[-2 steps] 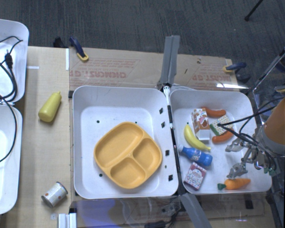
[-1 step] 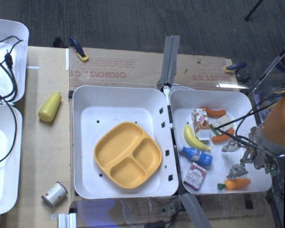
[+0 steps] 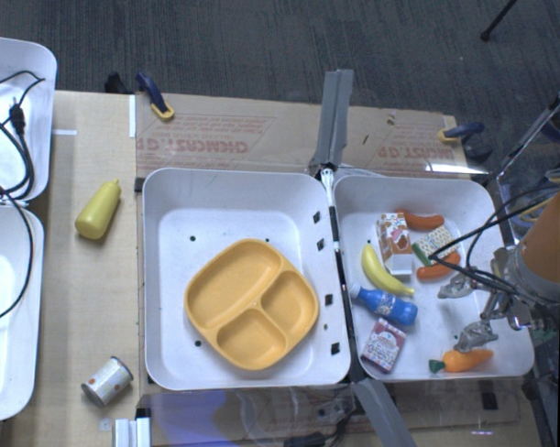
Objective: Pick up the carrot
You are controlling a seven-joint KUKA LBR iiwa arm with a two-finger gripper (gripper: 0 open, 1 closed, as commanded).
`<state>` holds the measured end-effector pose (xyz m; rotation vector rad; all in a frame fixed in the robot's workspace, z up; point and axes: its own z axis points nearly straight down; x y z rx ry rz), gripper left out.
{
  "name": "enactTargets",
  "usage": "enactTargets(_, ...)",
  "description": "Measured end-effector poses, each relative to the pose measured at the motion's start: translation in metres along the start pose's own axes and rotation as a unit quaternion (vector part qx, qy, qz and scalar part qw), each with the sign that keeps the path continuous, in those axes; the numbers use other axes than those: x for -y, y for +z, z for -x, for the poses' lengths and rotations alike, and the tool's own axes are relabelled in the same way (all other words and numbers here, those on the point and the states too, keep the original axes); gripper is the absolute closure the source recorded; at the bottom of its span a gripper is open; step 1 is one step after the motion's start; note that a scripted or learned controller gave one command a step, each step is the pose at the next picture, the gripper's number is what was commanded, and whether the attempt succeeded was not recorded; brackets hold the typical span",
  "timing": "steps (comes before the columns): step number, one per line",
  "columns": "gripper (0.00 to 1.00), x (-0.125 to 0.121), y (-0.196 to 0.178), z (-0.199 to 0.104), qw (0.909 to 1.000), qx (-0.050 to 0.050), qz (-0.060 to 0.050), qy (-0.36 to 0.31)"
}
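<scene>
Counter: you see two white bins side by side.
Right bin: your carrot lies in its near right corner.
Fingers: spread apart, just above the carrot, pinching nothing.
Left bin: yellow plate inside.

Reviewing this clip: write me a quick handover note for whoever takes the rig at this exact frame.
Gripper: over the right bin's right side, fingers spread open, nothing between them.
Carrot: lying in the right bin near its front right corner, just below the lower finger, not gripped.
Nearby: banana, blue bottle and small red carton to the carrot's left. The yellow divided plate sits in the left bin.
Done: the arm is positioned close to the carrot.
Left: close on the carrot and lift it.
</scene>
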<state>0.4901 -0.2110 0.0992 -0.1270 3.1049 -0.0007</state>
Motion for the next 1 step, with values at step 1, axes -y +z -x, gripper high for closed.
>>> enactTargets(1, 0.0, 0.0041, -0.0001, 0.0027, 0.9981, 0.0, -0.001, -0.062)
